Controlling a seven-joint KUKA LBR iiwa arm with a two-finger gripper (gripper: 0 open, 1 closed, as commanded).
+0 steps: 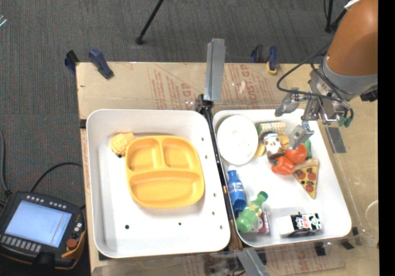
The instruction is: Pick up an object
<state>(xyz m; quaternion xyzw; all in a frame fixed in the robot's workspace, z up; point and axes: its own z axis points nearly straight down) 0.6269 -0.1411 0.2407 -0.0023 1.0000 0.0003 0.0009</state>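
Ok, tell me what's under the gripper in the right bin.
Under the gripper lies an orange-red toy pepper, with a pizza slice beside it. The pepper's top is covered by the gripper.

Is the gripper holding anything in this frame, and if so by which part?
Cannot be told. The gripper sits right above the red pepper toy in the right bin, but no object is visibly between its fingers.

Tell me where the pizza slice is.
The pizza slice lies in the right bin, near its right wall, just below the red pepper.
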